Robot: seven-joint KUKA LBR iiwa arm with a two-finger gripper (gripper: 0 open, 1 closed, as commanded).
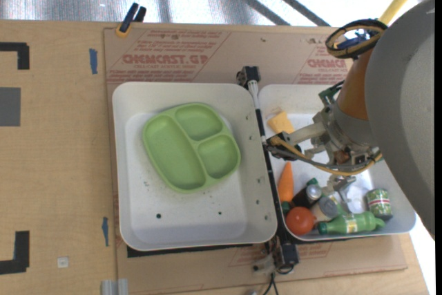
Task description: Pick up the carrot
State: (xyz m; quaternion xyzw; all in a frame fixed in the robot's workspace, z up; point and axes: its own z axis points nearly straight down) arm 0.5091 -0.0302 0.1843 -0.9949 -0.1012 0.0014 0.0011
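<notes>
Locate the carrot [285,182] in the right bin [404,221], lying along its left wall, just above the tomato [301,220] and beside a dark object. The gripper [338,184] hangs over the middle of this bin, to the right of the carrot and apart from it. You cannot tell how its jaws stand, because wrist hardware and cables cover them. A green bottle [351,223] lies along the bin's near edge. The left bin [138,217] holds a green divided plate [191,145].
</notes>
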